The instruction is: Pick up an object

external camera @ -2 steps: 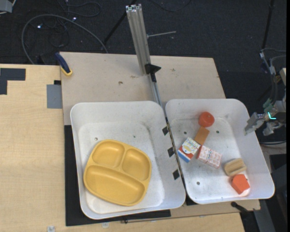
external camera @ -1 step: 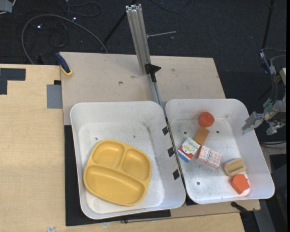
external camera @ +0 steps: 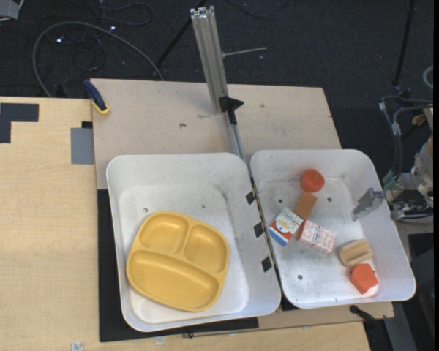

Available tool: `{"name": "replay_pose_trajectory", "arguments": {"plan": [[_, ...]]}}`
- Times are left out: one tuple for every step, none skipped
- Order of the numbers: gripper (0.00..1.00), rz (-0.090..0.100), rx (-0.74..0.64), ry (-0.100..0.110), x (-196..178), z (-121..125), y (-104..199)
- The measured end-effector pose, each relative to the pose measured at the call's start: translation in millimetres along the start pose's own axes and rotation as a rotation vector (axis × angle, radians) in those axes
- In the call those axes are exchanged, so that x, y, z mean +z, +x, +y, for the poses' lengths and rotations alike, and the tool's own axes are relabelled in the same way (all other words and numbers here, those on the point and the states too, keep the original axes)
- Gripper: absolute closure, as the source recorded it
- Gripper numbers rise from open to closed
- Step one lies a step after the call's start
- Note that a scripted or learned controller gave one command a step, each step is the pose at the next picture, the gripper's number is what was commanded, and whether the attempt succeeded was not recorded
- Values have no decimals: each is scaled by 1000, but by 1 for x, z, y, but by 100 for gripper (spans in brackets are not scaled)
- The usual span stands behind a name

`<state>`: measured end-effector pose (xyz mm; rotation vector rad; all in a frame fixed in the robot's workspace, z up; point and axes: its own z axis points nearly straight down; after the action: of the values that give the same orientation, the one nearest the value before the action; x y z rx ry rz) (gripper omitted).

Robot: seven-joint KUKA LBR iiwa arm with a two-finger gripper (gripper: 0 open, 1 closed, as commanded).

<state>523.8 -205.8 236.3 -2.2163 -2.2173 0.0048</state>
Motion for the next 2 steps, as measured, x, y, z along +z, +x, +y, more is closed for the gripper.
{"name": "replay_pose_trajectory", "arguments": {"plan": [[0, 1, 0, 2, 59, -6, 9], [0, 1, 1, 2, 110, -12, 1]]}}
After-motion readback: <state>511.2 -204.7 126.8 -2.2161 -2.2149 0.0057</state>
